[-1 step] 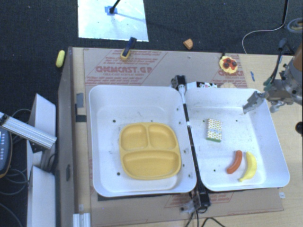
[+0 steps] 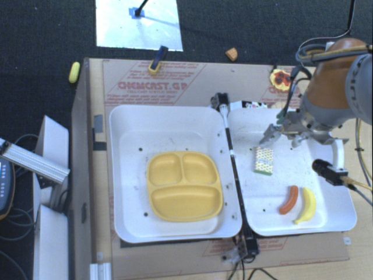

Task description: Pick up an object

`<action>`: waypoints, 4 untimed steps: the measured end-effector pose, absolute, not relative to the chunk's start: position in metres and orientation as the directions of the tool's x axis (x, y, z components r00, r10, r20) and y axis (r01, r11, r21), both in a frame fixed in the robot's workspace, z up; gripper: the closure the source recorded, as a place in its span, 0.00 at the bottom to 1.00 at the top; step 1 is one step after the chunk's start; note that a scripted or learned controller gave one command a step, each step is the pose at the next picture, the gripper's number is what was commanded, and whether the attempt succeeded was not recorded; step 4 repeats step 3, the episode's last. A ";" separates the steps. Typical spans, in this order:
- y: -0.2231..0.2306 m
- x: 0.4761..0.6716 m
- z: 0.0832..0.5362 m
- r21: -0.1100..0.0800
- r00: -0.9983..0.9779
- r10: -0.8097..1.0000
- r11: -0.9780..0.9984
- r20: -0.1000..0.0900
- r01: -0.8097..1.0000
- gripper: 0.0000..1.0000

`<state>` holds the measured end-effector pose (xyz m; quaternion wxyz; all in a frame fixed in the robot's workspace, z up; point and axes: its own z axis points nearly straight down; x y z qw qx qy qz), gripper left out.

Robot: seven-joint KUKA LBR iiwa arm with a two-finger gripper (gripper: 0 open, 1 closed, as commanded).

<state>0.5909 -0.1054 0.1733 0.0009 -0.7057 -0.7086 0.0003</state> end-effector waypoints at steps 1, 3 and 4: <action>-0.102 0.599 0.084 0.001 -0.002 1.000 0.002 0.000 1.000 0.00; -0.046 0.585 0.185 0.004 -0.004 1.000 0.004 0.001 1.000 1.00; -0.046 0.585 0.185 0.004 -0.004 1.000 0.004 0.001 1.000 1.00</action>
